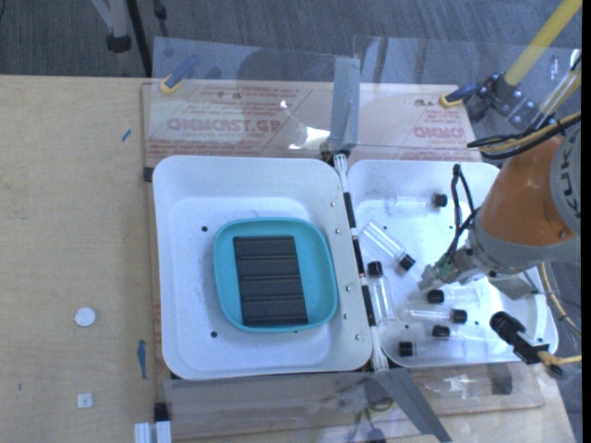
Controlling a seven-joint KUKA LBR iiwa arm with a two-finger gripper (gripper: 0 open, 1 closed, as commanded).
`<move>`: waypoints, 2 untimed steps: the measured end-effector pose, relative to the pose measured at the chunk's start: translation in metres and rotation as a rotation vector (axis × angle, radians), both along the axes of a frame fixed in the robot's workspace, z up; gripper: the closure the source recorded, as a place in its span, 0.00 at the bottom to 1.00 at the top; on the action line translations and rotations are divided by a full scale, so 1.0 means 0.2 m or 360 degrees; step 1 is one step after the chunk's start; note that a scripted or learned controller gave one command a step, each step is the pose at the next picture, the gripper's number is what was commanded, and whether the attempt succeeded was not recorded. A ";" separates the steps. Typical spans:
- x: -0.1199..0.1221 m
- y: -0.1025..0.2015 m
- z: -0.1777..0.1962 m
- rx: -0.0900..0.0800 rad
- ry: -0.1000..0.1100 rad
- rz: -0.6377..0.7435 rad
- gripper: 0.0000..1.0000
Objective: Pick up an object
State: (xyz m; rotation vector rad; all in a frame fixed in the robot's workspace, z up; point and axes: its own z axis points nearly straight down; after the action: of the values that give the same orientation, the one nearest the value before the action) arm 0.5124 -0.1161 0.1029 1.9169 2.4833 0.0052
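Clear plastic vials [381, 241] with black caps lie scattered in the right bin [406, 175], light, slick and apt to roll, best pinched across the barrel, as the gripper [441, 274] hovers low among them, its finger spread impossible to tell.

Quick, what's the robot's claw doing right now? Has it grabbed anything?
Gripper: low in the right bin, among the clear vials with black caps. Whether it has grabbed one cannot be told.

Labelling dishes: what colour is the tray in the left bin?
Teal tray, dark ribbed insert; camera view.
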 end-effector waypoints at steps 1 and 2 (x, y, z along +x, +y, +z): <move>0.17 0.19 0.41 -0.0001 0.0005 0.0037 1.00; 0.29 -0.07 0.02 -0.0001 0.0009 0.0265 1.00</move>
State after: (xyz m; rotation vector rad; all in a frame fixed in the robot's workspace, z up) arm 0.5714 -0.1296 0.1068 1.7060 2.6381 0.0000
